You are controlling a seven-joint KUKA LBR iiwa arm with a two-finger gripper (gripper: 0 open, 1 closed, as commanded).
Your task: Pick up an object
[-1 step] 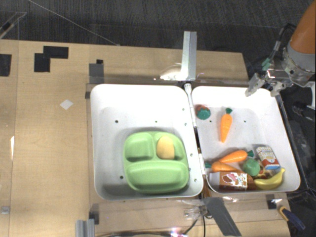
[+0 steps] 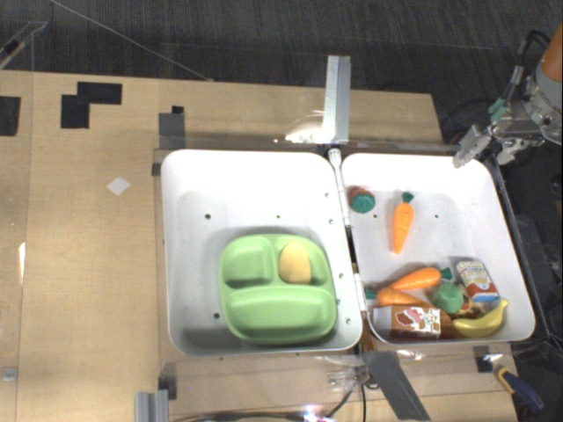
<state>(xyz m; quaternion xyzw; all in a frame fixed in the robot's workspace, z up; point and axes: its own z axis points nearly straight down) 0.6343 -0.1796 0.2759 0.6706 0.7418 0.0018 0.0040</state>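
I'm parked at the far right corner of the right bin (image 2: 506,200), my gripper (image 2: 488,143) hanging just over its rim with nothing in it; how wide it stands, I cannot tell from here. So nothing's picked yet, the whole grab is ahead. Candidates: a lone carrot (image 2: 402,221) lies in open floor mid-bin, with a small red-and-green piece (image 2: 361,200) to its left by the divider. The near right corner is crowded: another carrot (image 2: 413,280), a banana (image 2: 482,319), little cartons (image 2: 475,277) all touching. The left bin (image 2: 189,192) holds a green tray (image 2: 277,310) with a yellow fruit (image 2: 296,262). The lone carrot looks easiest, well clear of walls.
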